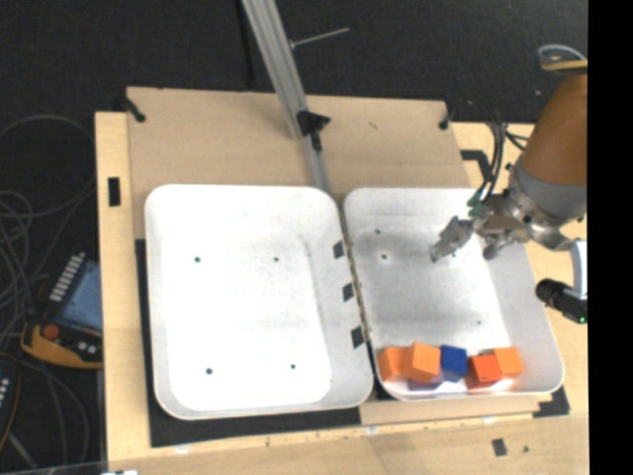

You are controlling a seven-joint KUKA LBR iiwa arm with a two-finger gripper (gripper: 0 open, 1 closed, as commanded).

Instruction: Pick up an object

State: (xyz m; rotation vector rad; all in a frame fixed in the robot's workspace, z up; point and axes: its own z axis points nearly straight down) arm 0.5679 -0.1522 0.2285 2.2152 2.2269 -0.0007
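The gripper (pixel 465 239) hung over the right bin (pixel 415 216), its two fingers spread apart and grasping nothing. Well below it, along the bin's near edge, lay a row of blocks: orange blocks (pixel 410 361), a blue block (pixel 453 360), then more orange ones (pixel 493 366). To its left sat the second white bin (pixel 247 295).

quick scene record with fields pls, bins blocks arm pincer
left bin: white, shallow
right bin: white, holds blocks along its near edge
blocks: orange blocks at left, blue block in the middle, orange blocks at right
arm: enters from the right, over the right bin
pincer: above the bin's far half, apart from the blocks, nothing seen between its fingers
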